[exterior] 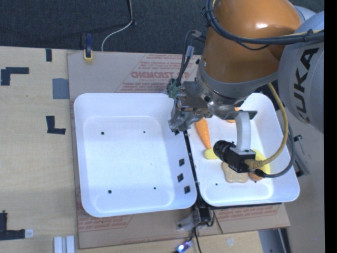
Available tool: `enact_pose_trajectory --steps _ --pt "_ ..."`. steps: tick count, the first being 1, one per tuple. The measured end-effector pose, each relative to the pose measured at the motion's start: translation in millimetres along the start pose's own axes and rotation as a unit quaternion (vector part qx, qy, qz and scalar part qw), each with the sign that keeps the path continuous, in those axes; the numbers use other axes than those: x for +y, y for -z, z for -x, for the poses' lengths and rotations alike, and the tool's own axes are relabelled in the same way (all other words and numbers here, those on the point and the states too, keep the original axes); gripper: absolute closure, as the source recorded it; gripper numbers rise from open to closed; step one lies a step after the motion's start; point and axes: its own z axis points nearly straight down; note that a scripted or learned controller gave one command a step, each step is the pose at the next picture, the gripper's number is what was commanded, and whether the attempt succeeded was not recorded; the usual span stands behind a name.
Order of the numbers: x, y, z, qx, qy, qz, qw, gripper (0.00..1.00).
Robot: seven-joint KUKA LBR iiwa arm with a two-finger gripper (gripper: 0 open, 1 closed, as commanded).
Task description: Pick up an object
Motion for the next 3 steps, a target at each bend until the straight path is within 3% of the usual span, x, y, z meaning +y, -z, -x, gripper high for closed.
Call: enact_pose_trajectory --steps 1,2,3 --pt "10.8 115.3 -51.1 0.002 0.001 0.006 1.0000 1.00" --pt "35.2 31.6 -27.3 -0.002 -0.003 -0.003 1.0000 1.00" --pt "52.6 -62.7 47.8 -0.003 -0.006 -0.005 1.0000 1.00"
